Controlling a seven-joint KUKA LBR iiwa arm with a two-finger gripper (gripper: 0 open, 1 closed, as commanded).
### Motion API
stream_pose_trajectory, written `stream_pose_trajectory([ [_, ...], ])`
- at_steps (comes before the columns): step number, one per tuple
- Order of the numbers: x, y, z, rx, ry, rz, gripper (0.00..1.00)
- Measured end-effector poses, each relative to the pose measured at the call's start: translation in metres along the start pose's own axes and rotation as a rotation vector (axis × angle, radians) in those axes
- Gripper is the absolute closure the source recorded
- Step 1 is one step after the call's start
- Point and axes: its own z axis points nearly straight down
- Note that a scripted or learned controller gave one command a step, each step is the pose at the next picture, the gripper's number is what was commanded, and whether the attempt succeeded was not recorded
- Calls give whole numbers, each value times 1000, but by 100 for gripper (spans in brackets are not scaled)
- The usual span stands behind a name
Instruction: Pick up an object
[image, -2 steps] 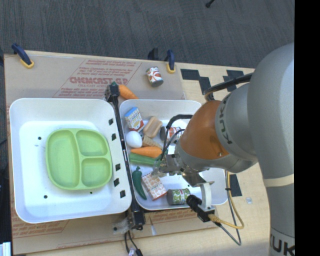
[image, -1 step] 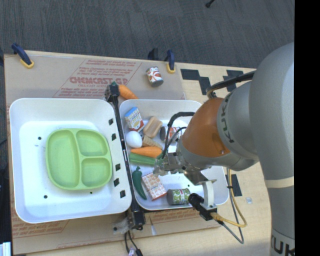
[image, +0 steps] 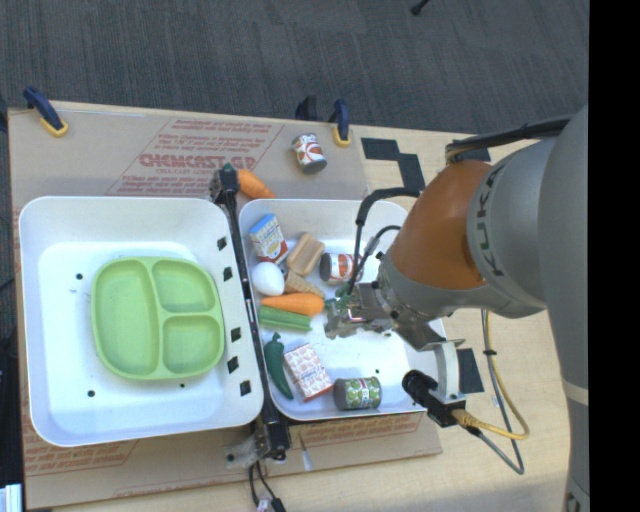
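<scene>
Grey and orange, the arm (image: 480, 235) is reaching in from the right and hanging over the right bin (image: 385, 210), hiding much of its floor. Its tool (image: 335, 318) is hovering low beside the carrot (image: 293, 303) and the green vegetable (image: 283, 319); whether it is spread or pinching anything, I cannot tell. Things worth picking are crowding the bin's left half: a white egg (image: 267, 277), a small carton (image: 266, 238), a wooden block (image: 305, 256), a red can (image: 338, 266), a patterned box (image: 307, 369) and a green can (image: 358, 393). Because they are lying so close together, the tool is risking a nudge that rolls the carrot or egg aside, or a grip catching two pieces and slipping. A green plate (image: 157, 317) is sitting in the left bin (image: 60, 225), well apart.
</scene>
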Motion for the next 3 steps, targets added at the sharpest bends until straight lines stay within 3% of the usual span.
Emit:
stream_pose_trajectory([
  [1, -81, 1, -133, -8, -5, 1, 100],
  [2, -80, 1, -133, -7, -4, 0, 0],
  [3, -56, 0, 98, -2, -1, 2, 0],
])
